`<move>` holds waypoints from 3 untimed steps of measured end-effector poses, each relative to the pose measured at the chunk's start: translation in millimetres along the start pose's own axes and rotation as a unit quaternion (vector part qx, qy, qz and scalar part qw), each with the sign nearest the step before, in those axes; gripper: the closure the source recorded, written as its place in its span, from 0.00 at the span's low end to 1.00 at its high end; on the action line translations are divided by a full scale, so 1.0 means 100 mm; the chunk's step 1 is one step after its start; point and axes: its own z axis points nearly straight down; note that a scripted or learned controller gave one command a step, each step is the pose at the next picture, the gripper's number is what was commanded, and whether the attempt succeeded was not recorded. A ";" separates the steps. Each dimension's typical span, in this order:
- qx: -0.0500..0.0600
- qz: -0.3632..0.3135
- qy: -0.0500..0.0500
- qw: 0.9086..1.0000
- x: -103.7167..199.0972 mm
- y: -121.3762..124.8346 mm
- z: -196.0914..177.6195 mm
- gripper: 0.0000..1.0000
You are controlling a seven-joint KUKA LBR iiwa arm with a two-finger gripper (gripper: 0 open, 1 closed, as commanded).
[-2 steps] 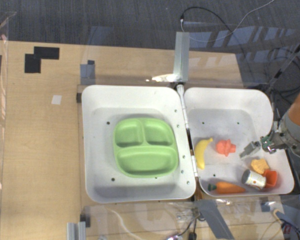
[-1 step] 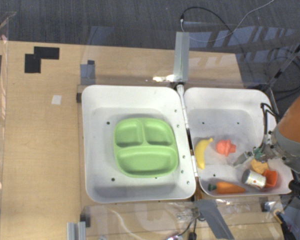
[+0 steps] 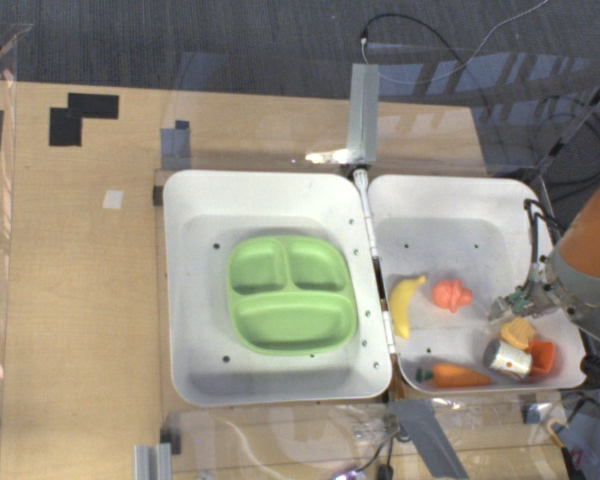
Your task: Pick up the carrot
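Camera view: carrot (image 3: 458, 375) lies flat at lower right of the frame, in the right bin (image 3: 450, 218); claw (image 3: 523, 303) hovers above-right, its spread impossible to tell.

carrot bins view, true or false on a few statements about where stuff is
1. The carrot lies near the front wall of the right bin. True.
2. The green divided plate sits in the right bin. False: it sits in the left bin.
3. The banana lies in the same bin as the carrot. True.
4. The gripper holds the carrot. False: the carrot lies on the bin floor, apart from it.
5. The banana rests on the plate. False: it lies on the right bin's floor.
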 end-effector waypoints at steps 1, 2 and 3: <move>-0.002 -0.003 -0.001 1.000 0.00 0.03 -0.09 1.00; 0.006 0.005 0.002 1.000 0.03 -0.03 -1.12 1.00; 0.005 0.001 0.001 1.000 0.03 0.00 -1.22 1.00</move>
